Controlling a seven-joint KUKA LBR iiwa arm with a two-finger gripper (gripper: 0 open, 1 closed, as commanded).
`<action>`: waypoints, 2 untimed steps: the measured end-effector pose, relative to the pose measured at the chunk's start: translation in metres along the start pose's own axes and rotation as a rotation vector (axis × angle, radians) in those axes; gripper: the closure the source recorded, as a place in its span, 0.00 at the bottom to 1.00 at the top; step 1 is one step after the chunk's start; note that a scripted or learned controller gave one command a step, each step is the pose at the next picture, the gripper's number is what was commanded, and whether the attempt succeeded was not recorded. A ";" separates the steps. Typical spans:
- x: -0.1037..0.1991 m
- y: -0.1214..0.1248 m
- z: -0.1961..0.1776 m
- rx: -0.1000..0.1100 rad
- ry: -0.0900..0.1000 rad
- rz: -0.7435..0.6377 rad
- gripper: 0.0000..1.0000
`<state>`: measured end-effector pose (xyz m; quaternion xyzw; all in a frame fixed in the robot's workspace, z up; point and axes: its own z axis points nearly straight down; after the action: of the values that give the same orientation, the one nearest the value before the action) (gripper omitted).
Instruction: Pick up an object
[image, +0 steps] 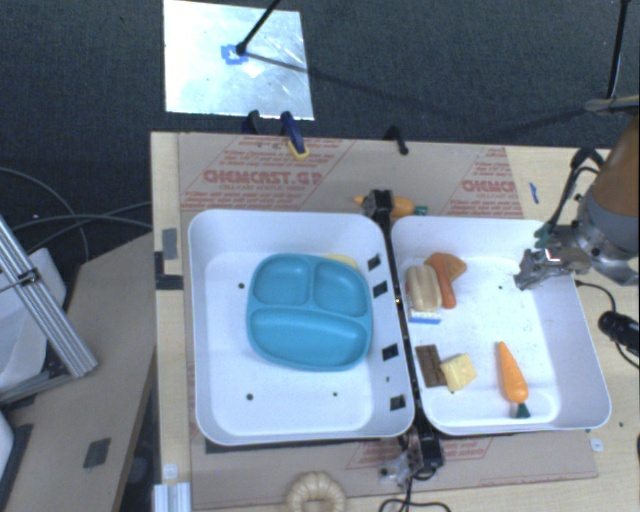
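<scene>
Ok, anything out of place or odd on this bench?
Two things lie outside the bins: a pale ring-shaped item at the bench's near edge, and a yellow-orange object beyond the clip between the bins. The blue tray sits slightly askew.

Cardboard-topped bench (330, 165), two white bins side by side, left bin (215, 300), right bin (570, 350)

Light: bright, even, overhead | Glare: silver foil sheet (238, 60) at top shines nearly white; both white bins (300, 420) are pale and slightly washed out | Shadows: soft and short beside the blue divided plate (310, 310) and toy carrot (512, 372) | Sharpness: low resolution, grainy; arm at right edge slightly blurred | Surround: dark carpet
</scene>
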<state>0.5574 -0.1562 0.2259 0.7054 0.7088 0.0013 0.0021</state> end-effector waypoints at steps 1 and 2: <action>0.043 0.032 -0.010 -0.001 0.002 -0.005 1.00; 0.080 0.058 -0.006 0.000 0.002 -0.004 1.00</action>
<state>0.6154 -0.0761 0.2325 0.7040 0.7102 0.0019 0.0013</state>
